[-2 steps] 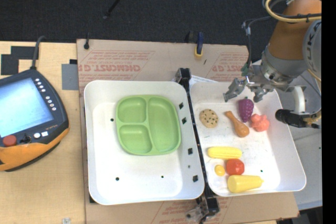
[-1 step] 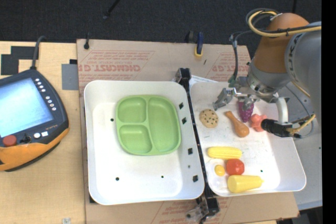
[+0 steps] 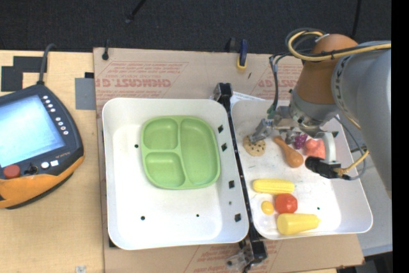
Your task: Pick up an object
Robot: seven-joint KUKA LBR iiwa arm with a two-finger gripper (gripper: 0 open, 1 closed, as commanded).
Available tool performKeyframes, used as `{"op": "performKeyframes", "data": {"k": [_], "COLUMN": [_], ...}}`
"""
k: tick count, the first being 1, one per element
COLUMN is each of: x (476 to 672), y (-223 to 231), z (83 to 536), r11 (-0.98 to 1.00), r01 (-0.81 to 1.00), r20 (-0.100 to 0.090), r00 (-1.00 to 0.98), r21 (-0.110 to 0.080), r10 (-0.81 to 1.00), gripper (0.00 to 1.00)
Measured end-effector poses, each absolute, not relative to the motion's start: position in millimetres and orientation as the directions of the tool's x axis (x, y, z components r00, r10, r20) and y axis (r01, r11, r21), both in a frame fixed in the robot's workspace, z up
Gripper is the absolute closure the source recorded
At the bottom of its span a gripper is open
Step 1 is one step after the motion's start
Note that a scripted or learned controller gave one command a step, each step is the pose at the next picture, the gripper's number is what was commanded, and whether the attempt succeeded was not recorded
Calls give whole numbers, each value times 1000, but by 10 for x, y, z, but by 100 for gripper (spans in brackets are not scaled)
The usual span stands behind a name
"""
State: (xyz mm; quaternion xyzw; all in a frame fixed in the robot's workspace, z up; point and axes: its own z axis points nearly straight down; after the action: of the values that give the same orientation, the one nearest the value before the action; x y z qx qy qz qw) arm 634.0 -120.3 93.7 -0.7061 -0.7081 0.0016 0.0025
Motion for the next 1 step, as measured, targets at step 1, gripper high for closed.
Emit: {"op": "performKeyframes", "data": {"k": [1], "x": [6352], "y": [-1215], "z": [1071], "r11": [1], "r01": [1000], "r20": [1], "r00": [-1], "r21": [-3], "r10": [1000], "gripper": [100]}}
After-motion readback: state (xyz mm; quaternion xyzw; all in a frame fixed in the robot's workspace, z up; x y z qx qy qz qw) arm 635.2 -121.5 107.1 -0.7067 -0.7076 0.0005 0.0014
